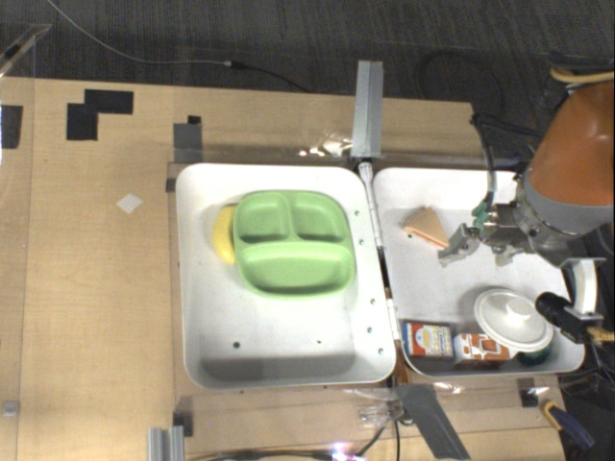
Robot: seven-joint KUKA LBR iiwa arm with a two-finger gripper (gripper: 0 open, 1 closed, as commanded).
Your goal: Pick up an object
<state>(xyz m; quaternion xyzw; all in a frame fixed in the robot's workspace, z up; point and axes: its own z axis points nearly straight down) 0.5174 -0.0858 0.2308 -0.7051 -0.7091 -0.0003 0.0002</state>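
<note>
The end effector (pixel 459 246) hangs low in the right bin (pixel 423 185), just beside the tan wedge (pixel 424 225), a likely target; its opening cannot be told.

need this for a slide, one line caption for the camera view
KUKA arm's gripper poised over the right bin beside a tan wedge; green divided plate in the left bin.

Dark grey carpet floor (pixel 192 17) behind light wooden bench (pixel 86 305); thin cable (pixel 115 51) across carpet.
</note>
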